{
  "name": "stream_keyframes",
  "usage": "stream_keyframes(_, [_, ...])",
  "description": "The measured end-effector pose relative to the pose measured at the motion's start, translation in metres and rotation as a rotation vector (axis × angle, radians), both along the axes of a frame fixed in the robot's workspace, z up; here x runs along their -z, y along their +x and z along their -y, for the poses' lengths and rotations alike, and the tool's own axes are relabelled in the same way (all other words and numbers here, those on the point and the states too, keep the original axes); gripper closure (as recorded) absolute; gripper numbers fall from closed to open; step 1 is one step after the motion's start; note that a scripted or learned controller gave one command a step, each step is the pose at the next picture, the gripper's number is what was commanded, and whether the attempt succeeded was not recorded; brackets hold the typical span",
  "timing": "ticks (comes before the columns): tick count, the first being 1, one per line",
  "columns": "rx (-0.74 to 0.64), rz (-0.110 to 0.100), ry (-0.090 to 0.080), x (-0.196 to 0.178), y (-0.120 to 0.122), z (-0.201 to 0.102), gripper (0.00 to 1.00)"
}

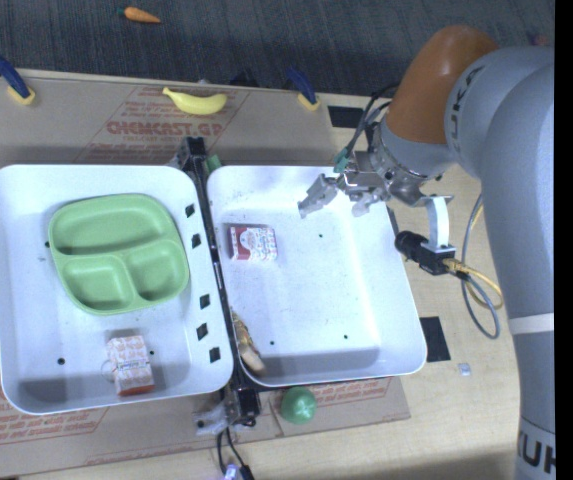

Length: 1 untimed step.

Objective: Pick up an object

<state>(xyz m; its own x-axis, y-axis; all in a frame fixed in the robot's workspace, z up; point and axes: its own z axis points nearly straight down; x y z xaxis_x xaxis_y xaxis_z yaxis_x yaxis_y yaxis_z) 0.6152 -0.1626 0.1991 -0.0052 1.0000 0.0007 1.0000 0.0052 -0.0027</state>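
Overhead, the tool (338, 194) hangs over the right bin's (386, 298) far side, its fingers spread wide with nothing between them; a small red-and-white packet (252, 243) lies flat near that bin's left wall; the left bin (6, 268) carries a green tray (118, 251) and another packet (129, 362).

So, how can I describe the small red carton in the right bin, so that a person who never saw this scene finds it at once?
Look at the right bin of the two white bins. Near its upper left corner, close to the divider, lies a small red and white carton, flat on the floor of the bin. The other packet lies in the left bin below the green tray.
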Motion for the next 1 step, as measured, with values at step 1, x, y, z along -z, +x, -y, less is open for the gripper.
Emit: stream_keyframes(1, [0.001, -0.003, -0.001, 0.0497, -0.1268, 0.0278, 0.00])
